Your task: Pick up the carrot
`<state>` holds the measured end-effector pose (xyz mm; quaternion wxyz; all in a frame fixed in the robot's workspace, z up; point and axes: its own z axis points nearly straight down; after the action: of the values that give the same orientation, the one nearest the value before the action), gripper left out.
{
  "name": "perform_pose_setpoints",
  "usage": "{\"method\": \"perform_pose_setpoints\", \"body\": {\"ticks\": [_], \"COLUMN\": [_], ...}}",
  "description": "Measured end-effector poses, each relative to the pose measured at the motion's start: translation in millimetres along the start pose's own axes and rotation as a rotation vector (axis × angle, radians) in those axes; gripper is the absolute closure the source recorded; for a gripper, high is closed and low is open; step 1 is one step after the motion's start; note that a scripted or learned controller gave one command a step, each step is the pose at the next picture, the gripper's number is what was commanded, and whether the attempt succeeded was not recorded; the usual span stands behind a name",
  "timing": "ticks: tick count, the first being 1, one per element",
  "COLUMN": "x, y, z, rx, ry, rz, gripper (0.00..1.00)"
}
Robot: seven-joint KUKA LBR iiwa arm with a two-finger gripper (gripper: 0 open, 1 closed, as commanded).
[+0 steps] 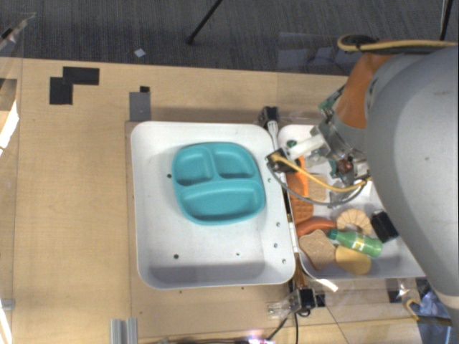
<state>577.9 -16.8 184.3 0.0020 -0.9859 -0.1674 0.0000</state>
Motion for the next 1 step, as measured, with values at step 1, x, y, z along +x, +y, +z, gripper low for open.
{"method": "perform_pose_setpoints", "body": {"ticks": [1], "x": [-0.6], "y": [1.2], "z": [-0.3], "rx": [-0.002], "ry": [-0.001], "rz": [-0.001], "gripper": [0.00]}}
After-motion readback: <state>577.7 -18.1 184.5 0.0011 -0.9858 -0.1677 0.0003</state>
